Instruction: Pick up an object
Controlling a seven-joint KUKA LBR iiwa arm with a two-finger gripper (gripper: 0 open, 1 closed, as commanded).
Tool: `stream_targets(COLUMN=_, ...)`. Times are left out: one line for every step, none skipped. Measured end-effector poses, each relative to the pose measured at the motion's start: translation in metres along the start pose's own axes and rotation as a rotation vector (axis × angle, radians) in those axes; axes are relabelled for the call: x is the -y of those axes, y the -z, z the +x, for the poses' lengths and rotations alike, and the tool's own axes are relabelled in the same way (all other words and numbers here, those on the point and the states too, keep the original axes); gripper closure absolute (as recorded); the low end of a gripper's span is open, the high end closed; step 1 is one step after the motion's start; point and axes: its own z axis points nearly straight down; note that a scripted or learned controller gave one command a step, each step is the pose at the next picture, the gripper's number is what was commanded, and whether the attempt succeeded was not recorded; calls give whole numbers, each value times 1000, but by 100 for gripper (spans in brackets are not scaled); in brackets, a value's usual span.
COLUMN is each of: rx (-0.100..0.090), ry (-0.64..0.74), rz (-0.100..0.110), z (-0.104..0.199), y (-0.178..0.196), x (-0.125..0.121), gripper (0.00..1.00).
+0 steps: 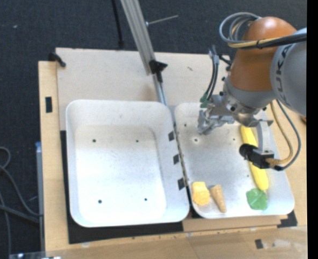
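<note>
We take the right bin (202, 161) as our landmark and read across from the far left. Left of it, past the edge of the worktop (94, 69), we see dark carpet (13, 26) with loose cables (2, 182) trailing over it. Next comes the left bin (121, 161), lying directly against the right bin's left wall, its floor showing a few dark dots. A slanted aluminium post (140, 34) rises from behind the seam where the two bins meet and leans away up and to the left.

Inside the right bin, along its near wall, we find a yellow block (201, 193), then a tan cone (218, 197) just beside it, then a green piece (257, 199) in the near right corner. A long yellow banana-like piece (254, 158) lies along the bin's right side, partly crossed by a black fitting on the arm's cable.

The arm (261, 58) reaches in over the far right corner of the right bin, its orange band bulging above the wrist and grey hoses looping beside it. It bends down so the claw (204, 125) hangs over the bin's far left area, well apart from the objects at the near wall. We cannot tell how the claw is set, and we see nothing in it.
</note>
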Motion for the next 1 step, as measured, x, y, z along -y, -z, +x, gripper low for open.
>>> stream_targets(rx=1, ry=-1, rz=1, z=44, y=-2, x=9, gripper=100)
